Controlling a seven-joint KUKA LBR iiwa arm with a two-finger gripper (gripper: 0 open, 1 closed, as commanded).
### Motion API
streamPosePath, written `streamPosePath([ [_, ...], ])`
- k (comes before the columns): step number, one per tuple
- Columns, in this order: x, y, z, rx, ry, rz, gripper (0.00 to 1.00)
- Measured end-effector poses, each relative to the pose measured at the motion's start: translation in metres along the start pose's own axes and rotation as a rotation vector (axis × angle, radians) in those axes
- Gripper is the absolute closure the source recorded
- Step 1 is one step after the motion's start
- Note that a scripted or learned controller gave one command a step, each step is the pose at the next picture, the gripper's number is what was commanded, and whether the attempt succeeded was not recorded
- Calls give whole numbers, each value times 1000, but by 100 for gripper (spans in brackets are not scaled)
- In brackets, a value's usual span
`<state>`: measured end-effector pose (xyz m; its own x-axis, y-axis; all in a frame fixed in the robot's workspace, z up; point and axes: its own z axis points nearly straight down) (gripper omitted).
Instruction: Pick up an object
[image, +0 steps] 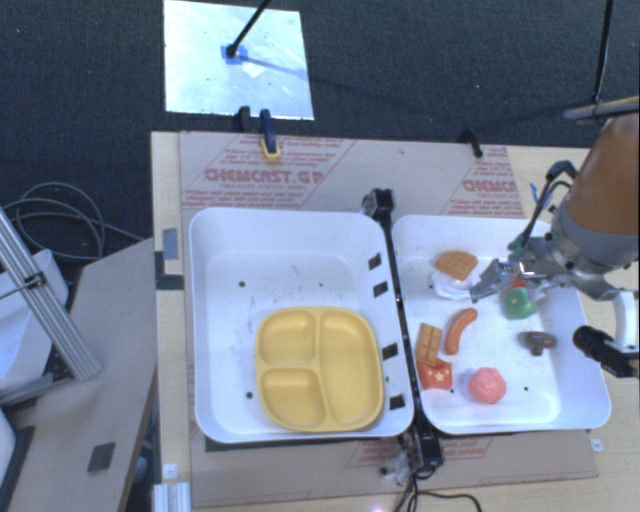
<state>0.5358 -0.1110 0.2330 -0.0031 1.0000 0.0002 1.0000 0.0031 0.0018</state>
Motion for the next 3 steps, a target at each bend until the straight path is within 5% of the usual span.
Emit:
streamPosePath([
  [1, 17, -6, 137, 13, 3, 1, 0],
  [2, 15, -2, 119, -1, 0, 2, 100],
  [3, 15, -2, 119, 0, 0, 2, 0],
])
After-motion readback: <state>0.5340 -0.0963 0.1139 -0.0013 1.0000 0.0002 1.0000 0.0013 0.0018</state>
